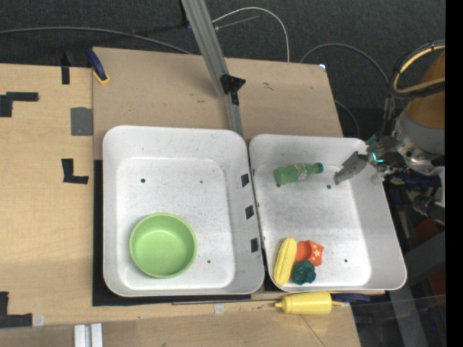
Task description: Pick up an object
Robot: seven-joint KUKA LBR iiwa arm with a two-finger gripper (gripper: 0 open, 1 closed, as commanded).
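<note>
A pale wooden surface (43, 194) fills the left of the camera view, marked with short strips of dark tape, and a brown board lies under two shallow white bins set side by side. Dark floor and loose cables run along the far edge, and a grey pole slants down to the gap between the bins.

The left bin (173, 143) holds a green bowl (163, 245) in its near left corner. The right bin (376, 259) holds a green bottle (296, 173) lying on its side near the far wall, and a cluster at the near left: a yellow piece (285, 259), an orange block (311, 251) and a small dark green lump (304, 272), all touching or nearly so. A yellow bottle-like thing (307, 303) lies outside, just beyond the near rim.

The gripper (349, 170) hangs over the far right part of the right bin, just right of the green bottle and apart from it. Whether it is spread or closed I cannot tell; it looks to carry nothing.

The green bottle is probably the best target: it lies alone and close by. The grasp would go best across its narrow width at mid-body, coming straight down, since a round bottle may roll if nudged from one side.

The bottle's label is too small to read, and I can make out no other writing.
</note>
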